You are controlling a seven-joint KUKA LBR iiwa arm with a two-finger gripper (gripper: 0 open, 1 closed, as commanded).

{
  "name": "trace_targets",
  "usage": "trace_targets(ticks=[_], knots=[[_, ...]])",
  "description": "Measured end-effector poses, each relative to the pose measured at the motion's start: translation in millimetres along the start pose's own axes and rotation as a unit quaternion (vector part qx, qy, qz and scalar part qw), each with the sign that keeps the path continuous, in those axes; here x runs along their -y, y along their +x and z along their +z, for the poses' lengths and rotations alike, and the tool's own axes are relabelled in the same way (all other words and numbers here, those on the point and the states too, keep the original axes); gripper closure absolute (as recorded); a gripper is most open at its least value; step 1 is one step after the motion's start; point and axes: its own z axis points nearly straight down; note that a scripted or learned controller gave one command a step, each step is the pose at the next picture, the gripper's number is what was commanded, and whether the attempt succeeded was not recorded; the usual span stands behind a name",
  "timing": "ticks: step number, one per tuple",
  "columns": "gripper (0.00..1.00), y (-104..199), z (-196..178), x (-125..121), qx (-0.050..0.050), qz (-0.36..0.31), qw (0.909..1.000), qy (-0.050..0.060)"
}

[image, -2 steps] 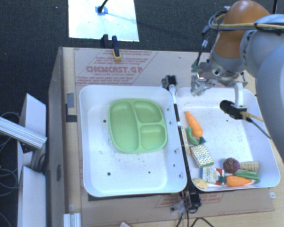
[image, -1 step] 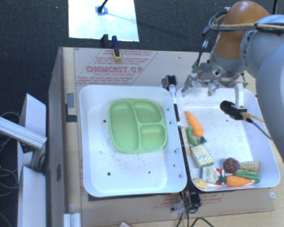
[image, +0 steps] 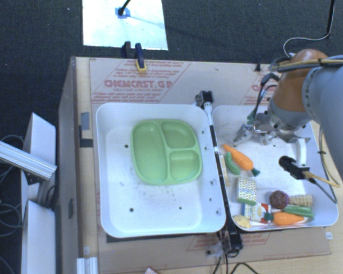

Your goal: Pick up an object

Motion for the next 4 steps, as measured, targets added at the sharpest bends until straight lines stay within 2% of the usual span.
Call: trace_targets(ticks=[1,2,3,4], knots=[[0.00,33,0,38,-0.001,-0.001,1.0000,0.000],[0.00,22,0,71,-0.001,0.001,1.0000,0.000],[0.00,34,0,113,-0.001,0.001,1.0000,0.000],[1.00,33,-11,111,-0.001,0.001,1.0000,-0.002]])
